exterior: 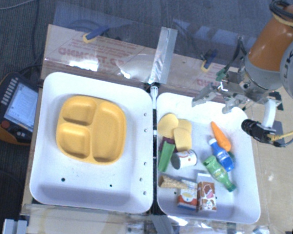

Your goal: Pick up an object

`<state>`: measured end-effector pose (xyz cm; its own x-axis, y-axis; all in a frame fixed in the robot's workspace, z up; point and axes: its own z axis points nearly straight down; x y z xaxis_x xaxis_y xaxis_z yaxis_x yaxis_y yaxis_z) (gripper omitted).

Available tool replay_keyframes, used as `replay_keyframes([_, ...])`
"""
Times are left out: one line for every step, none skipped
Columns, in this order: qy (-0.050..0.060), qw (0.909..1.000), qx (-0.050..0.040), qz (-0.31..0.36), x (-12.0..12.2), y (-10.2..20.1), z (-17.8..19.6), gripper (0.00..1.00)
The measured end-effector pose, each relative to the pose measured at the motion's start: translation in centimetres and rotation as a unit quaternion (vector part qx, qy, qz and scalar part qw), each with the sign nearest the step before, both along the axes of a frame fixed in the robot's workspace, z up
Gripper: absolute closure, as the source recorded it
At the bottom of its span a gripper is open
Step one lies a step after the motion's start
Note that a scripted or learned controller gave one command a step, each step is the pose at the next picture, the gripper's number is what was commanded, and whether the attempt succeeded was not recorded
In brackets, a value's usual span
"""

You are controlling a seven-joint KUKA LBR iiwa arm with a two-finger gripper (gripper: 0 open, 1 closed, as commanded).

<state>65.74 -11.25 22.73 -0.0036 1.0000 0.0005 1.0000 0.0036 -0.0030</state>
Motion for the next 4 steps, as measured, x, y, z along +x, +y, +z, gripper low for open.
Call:
replay_keyframes([-0.001,0.9992,0.0004,0.040,-4.0,-3.7,-12.7,0.00])
replay_keyframes([-0.009,0.9989,-0.0022,0.046,-10.3,-3.5,-13.6,0.00])
replay_keyframes([-0.012,0.9961,-0.0037,0.088,-16.0,1.1,-13.5,0.00])
replay_keyframes([-0.001,0.9899,0.0008,0.142,-12.5,1.1,-12.3,0.00])
